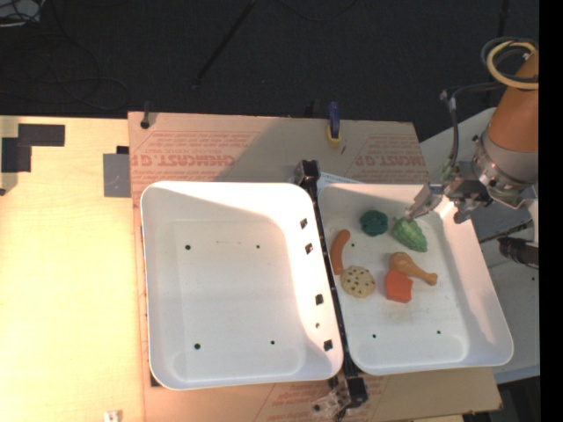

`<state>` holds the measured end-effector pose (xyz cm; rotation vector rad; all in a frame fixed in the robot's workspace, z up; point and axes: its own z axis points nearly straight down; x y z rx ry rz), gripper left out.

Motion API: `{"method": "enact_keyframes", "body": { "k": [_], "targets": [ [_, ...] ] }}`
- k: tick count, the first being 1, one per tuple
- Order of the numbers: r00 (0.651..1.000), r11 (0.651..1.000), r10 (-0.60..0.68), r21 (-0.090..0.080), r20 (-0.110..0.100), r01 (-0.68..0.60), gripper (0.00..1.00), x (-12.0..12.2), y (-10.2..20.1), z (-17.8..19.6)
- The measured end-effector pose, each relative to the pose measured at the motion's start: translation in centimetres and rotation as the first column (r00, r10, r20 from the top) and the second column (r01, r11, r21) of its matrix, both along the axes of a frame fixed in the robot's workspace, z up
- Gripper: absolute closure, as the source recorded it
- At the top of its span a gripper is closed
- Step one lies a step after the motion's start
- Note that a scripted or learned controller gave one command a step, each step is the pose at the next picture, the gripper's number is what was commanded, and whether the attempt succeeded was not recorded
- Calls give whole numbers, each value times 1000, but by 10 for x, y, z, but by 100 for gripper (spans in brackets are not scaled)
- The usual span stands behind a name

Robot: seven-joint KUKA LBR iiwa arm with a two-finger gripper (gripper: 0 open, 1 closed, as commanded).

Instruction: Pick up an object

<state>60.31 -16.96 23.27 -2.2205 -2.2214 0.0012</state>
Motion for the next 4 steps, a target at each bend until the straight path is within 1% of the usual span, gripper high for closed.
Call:
{"method": "enact_keyframes", "body": {
  "k": [1, 2, 3, 4],
  "targets": [
    [1000, 1000, 2, 1, 2, -2, 0, -47, 28, 65],
    [1000, 1000, -2, 2, -8, 2, 0, -68, 3, -40],
    [1000, 1000, 1, 1, -1, -1, 0, -59, 21, -150],
    [1000, 1000, -7, 0, -2, 7, 100, -60, 17, -135]
  ]
}}
